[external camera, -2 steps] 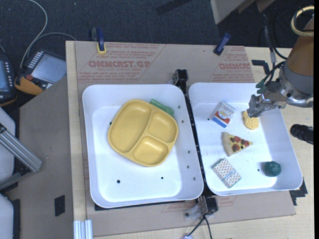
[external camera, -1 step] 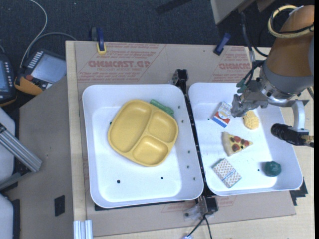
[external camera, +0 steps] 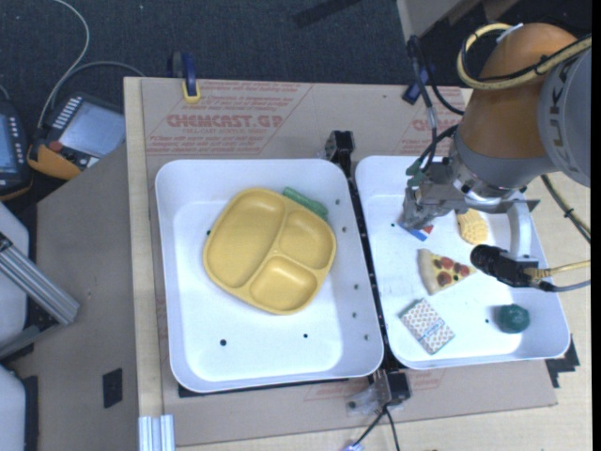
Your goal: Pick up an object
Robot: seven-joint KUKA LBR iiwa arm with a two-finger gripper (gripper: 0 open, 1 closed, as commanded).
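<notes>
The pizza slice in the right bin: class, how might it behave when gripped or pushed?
The pizza slice lies flat, so it would probably slide, not roll. It looks like a thin toy, likely light and stiff. Its low edges may be hard to pinch.

You look down from one fixed camera above the bench (external camera: 282,101), at a slant, far enough to take in both white bins: left bin (external camera: 188,346) mid-frame, right bin (external camera: 545,341) at centre right.

Right bin (external camera: 549,350): pizza slice (external camera: 441,271) flat at centre; patterned packet (external camera: 427,326) near front edge; dark green ball (external camera: 513,318) at right; waffle cracker (external camera: 473,226) behind.
</notes>
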